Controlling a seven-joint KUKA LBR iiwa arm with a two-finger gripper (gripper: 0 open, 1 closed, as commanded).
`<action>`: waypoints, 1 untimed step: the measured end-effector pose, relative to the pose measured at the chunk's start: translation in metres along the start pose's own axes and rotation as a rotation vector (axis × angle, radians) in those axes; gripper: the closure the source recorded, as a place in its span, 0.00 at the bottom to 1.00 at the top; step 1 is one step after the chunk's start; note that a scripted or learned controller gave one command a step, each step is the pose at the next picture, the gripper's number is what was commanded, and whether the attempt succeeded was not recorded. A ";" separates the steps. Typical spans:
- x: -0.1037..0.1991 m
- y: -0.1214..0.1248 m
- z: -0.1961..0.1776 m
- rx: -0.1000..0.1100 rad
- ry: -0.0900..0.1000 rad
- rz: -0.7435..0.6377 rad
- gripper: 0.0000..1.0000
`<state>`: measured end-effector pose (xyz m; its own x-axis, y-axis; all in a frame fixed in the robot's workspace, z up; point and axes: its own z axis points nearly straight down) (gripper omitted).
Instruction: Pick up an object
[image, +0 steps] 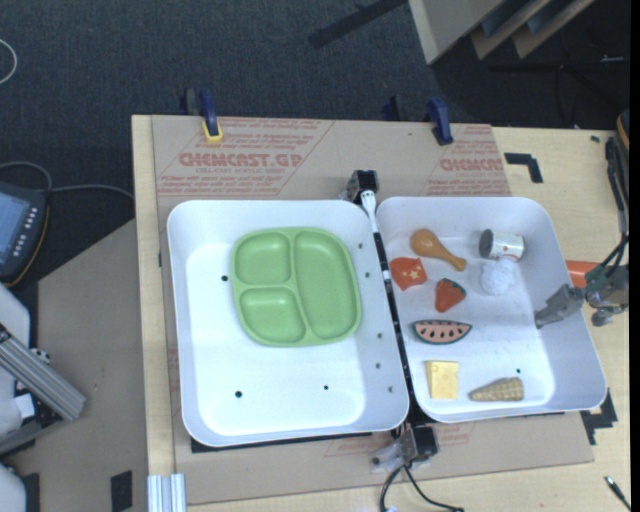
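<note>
The right bin (560, 370) holds several toy foods: an orange drumstick (437, 248), a red pepper piece (407, 270), a strawberry (449, 293), a watermelon slice (442, 331), a yellow cheese block (443, 379) and a waffle cone (497, 390). A small metal cup (501, 244) lies on its side at the back, with a pale translucent lump (497, 278) just in front of it. My gripper (553, 312) pokes in over the right bin's right side, to the right of the watermelon and apart from every object. Nothing shows in it.
The left bin (200, 380) carries a green divided plate (297, 285). A black ridge (385, 290) runs between the two bins. Blue clamps (438, 118) hold the board at the back. A screen (20, 225) stands off the bench at far left.
</note>
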<state>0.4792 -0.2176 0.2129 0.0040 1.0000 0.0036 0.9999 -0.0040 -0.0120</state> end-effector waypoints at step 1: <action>0.000 0.003 -0.006 -0.012 -0.004 -0.004 0.00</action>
<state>0.4823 -0.2172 0.2188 0.0000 1.0000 -0.0001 1.0000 0.0000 -0.0001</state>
